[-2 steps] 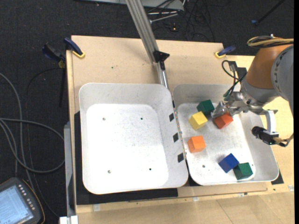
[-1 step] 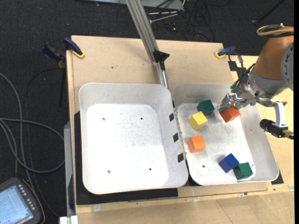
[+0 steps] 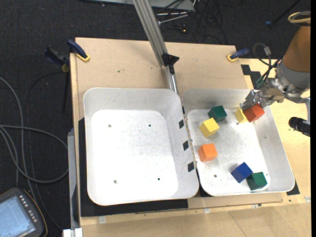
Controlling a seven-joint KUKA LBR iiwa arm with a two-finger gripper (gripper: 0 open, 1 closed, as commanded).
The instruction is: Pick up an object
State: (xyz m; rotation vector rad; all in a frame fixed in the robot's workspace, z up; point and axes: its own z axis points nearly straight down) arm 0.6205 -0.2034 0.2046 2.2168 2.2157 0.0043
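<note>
Gripper (image 3: pixel 251 106) poised at the far right corner of the right bin (image 3: pixel 276 147), directly over a red block (image 3: pixel 255 113).

The red block lies at the gripper's tip, touching or just beneath it, with a small yellow piece (image 3: pixel 240 115) just beside it on the left; whether the fingers are spread or closed around the red block cannot be told from here. Further from the red block, toward the bin's middle, lie a dark green block (image 3: pixel 217 113), a yellow cube (image 3: pixel 209 127) and an orange cube (image 3: pixel 208 152). A blue block (image 3: pixel 241 172) and a green block (image 3: pixel 257 180), touching, sit at the near edge. The left bin (image 3: pixel 98 102) stands alongside.
</note>
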